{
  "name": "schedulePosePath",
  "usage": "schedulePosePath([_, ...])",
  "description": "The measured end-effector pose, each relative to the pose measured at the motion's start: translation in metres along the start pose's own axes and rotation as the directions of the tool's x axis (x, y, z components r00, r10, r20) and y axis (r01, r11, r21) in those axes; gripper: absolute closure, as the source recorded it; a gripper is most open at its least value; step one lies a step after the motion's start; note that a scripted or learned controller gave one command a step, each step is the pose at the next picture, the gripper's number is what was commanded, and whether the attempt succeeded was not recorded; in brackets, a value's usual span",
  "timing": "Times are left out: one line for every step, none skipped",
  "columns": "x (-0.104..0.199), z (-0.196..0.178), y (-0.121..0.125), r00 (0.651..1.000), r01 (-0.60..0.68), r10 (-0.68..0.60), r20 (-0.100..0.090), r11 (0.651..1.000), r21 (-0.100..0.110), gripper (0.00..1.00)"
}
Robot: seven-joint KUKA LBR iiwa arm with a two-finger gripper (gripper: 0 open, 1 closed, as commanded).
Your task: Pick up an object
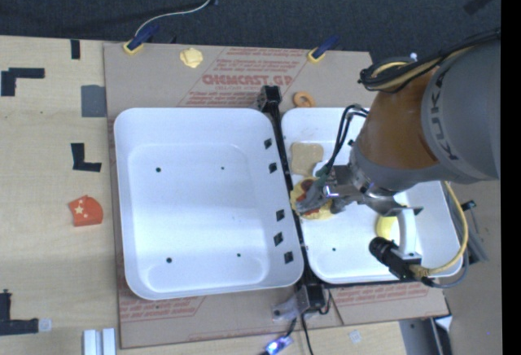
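Tool (313, 197) low in right bin (358, 268), beside divider; red-yellow pile (311, 205) right under tip, tan slab (306, 155) just beyond. You can't tell its grip state.

robot lab: grey arm (431, 125), white bins (195, 199), taped bench (49, 182).

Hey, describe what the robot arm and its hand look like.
The arm is bulky and rounded: grey casing lettered KUKA, with a wide orange band. Black and yellow cables loop along it. The hand is small, dark metal.
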State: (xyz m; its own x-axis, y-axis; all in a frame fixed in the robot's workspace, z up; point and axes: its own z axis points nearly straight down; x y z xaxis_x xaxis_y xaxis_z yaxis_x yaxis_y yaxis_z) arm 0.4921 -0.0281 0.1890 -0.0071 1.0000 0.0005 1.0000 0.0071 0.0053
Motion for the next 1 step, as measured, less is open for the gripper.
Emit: schedulePosePath([0.0644,-0.0214,0.0296,1.0,0.002,-0.002,-0.001,1.0,0.004,1.0])
